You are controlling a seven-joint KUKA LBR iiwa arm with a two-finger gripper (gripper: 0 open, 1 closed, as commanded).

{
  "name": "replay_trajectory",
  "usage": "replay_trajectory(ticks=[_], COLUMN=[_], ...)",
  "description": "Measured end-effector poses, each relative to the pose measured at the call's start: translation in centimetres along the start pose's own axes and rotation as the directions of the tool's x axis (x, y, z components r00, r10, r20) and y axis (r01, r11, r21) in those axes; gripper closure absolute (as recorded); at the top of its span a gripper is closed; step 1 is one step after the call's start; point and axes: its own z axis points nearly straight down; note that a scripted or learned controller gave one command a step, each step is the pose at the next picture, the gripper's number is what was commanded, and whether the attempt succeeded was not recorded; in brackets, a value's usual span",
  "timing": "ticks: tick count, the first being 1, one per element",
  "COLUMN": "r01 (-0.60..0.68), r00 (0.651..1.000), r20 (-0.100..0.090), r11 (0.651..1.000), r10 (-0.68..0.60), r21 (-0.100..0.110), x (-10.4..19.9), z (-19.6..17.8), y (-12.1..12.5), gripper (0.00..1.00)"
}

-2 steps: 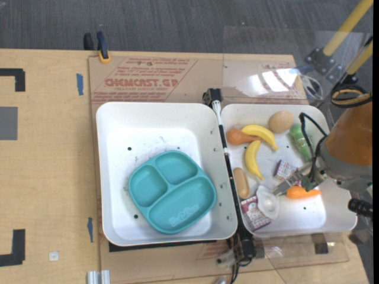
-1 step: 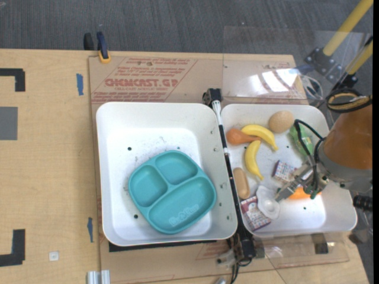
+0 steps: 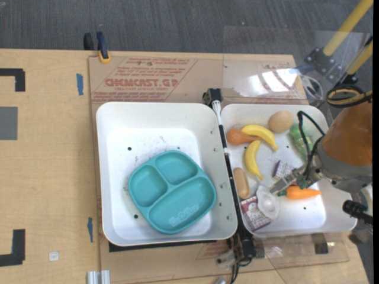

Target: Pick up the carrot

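Note:
The carrot (image 3: 304, 194) is orange with a bit of green at its left end. It lies flat on the floor of the right bin (image 3: 308, 218), toward the front right. My gripper (image 3: 285, 182) reaches in from the right and hangs low over the bin, with its metal tip just up and left of the carrot's green end. From this angle I cannot tell whether it touches the carrot. The arm's orange band (image 3: 353, 136) covers the bin's right side.
The right bin also holds two yellow bananas (image 3: 256, 158), an orange vegetable (image 3: 237, 136), a tan potato (image 3: 281, 121), a green item (image 3: 299, 138), a bread roll (image 3: 241, 182), a small white cup (image 3: 267, 203) and a packet (image 3: 254, 215). A teal divided plate (image 3: 172, 191) lies in the left bin (image 3: 118, 158).

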Motion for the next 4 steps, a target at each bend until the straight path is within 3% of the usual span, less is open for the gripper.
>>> replay_trajectory(ticks=[1,2,3,4], r01=[0.259,-0.24,0.019,0.352], r00=[0.966,0.971,1.0,0.936], r20=[-0.001,0.003,-0.002,-0.009], r11=[0.966,0.971,1.0,0.936], r10=[-0.259,0.24,-0.019,-0.352], r21=[0.011,0.003,0.017,0.024], x=[-0.8,-1.1,-1.7,-3.0], z=[0.0,0.0,0.0,0.0], y=[-0.8,-0.6,-1.4,-2.1], gripper=[0.0,0.0,0.0,0.0])
